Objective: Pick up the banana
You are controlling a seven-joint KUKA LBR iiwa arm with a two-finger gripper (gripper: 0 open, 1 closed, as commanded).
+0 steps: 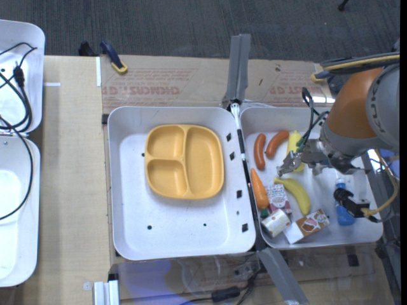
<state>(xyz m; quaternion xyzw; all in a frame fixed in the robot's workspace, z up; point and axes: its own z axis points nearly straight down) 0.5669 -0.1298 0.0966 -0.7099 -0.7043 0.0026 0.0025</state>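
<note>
The banana [296,193] lies in the right bin [356,232], its curve running from near the bin's middle down toward the small cartons [277,220] at the near edge. It rests on the bin floor with nothing lifting it. The tool [289,165] hangs just above and beside the banana's upper end, reaching in from the right under the orange-banded arm [356,110]. Its tips are small and dark against the clutter, so whether it is released or clenched I cannot tell; nothing clearly sits in it.

By my judgement the step in hand is the approach: the tool is lined up near the fruit but the grasp is not yet made. Another yellow piece [294,142] and two sausages [267,148] lie close by, and a carrot [257,189] sits along the left wall. The next move calls for coming down across the banana's middle, square to its length, clear of the cartons, then closing and lifting. The left bin [127,234] holds a yellow tray [185,161]
</note>
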